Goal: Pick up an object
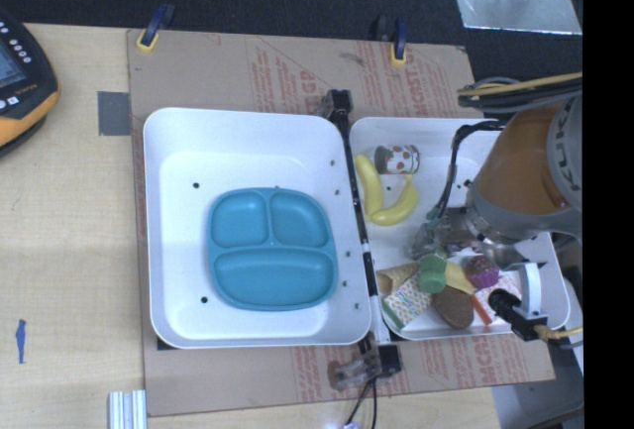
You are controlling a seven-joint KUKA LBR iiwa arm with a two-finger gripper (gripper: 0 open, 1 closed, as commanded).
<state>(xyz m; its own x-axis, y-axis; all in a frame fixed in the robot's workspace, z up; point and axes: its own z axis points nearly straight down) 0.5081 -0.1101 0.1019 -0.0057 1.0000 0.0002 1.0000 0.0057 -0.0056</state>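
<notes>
Cardboard covers the pale wooden bench point(69, 249), and on it sit two shallow white bins side by side. Down in the right bin point(374, 135) the gripper point(448, 237) hangs low over a heap of small toys; its tip is a dark, blurred tangle from this angle, so I cannot tell how it is set or whether anything sits in it. Just below and touching that tip, as far as the view shows, lies a green block point(432, 271), with a purple piece point(482, 270) beside it to the right and a brown oval point(456, 308) a little further toward the bin's near edge. A patterned card point(406, 300) lies near the bin's lower left corner. Up and to the left, apart from the tip, a banana point(381, 196) curves along the wall next to a small cup point(399, 159). Beyond them, the left bin point(173, 135) carries a blue divided plate point(271, 248).

By my reading, the arm has reached the pile but nothing is lifted yet; closing and raising remain.
</notes>
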